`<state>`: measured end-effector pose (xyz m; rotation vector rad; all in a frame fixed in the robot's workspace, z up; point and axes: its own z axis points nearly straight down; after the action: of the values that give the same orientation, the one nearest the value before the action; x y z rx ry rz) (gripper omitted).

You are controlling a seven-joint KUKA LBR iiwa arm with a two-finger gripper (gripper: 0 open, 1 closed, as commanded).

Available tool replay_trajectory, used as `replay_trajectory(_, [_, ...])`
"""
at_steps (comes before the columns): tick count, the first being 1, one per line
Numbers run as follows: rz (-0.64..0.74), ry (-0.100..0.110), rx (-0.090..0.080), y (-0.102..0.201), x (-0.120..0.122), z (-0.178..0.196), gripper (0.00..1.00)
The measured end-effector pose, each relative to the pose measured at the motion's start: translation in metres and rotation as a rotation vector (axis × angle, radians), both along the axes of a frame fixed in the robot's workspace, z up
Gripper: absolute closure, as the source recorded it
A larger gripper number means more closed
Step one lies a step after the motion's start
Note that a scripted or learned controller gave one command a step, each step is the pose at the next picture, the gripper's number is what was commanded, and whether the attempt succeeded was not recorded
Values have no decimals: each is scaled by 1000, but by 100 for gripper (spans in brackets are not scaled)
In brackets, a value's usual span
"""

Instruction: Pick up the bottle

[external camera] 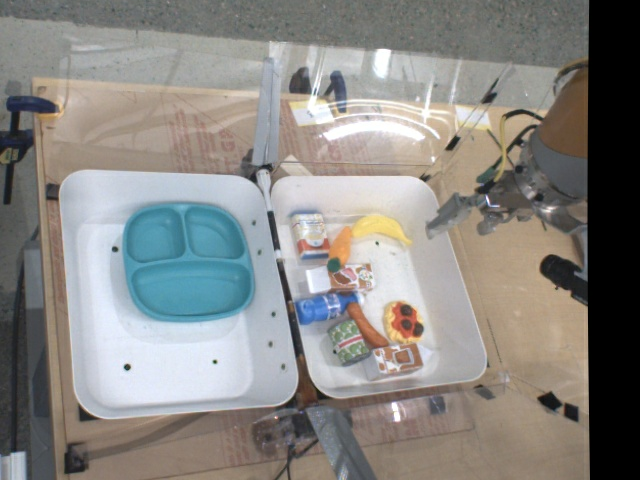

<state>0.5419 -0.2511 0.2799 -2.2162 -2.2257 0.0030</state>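
Note:
The bottle (320,308) is small and blue with a white label end. It lies on its side near the left wall of the right bin (455,298), among other toy foods. My gripper (445,218) hangs over the bin's upper right rim, well to the right of the bottle and farther back. It points left into the bin and nothing shows in it. The grey wrist and orange band stand behind it at the right.
Around the bottle lie a red-labelled can (309,235), banana (383,230), carrot (341,245), sausage (366,327), green box (347,343), pizza (404,320) and a carton (398,360). The left bin (90,368) holds a teal divided plate (188,261).

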Motion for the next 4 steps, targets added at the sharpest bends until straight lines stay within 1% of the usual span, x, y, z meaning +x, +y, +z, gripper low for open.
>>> replay_trajectory(1, [99, 0, 0, 56, 17, -148, 0])
replay_trajectory(2, [321, -38, -22, 117, 13, -173, 0])
replay_trajectory(3, [228, -52, -19, 120, -18, -173, 0])
replay_trajectory(4, [308, -60, -23, 116, -58, -173, 0])
